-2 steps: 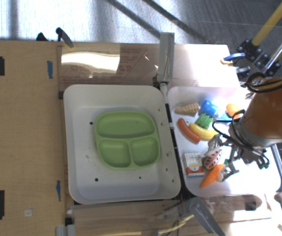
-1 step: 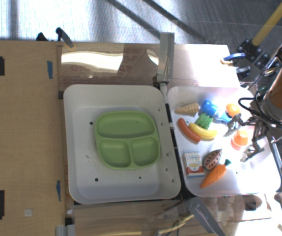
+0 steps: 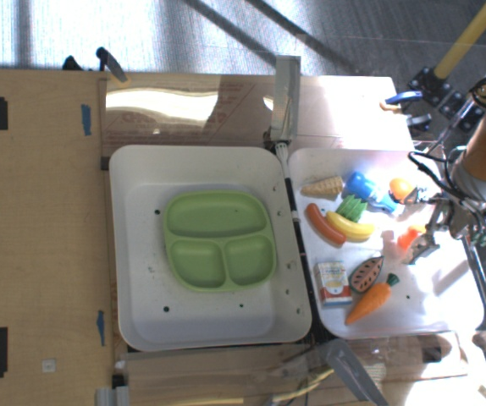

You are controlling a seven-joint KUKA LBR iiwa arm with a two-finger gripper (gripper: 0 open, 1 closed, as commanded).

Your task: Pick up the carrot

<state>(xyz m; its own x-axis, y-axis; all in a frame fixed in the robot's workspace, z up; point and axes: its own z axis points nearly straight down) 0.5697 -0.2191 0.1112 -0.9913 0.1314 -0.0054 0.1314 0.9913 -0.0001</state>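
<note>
We are hovering our gripper (image 3: 429, 242) over the right bin (image 3: 446, 303).
The carrot (image 3: 368, 302) is lying apart (we cannot tell our grip's state).

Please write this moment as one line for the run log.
gripper: over right bin, near orange piece | carrot: lying in right bin, not held | green divided plate: left bin

carrot (image 3: 368, 302) open toward bin's bare right side, brown seed-shaped toy (image 3: 366, 274) touching above, carton (image 3: 334, 281) beside
</note>
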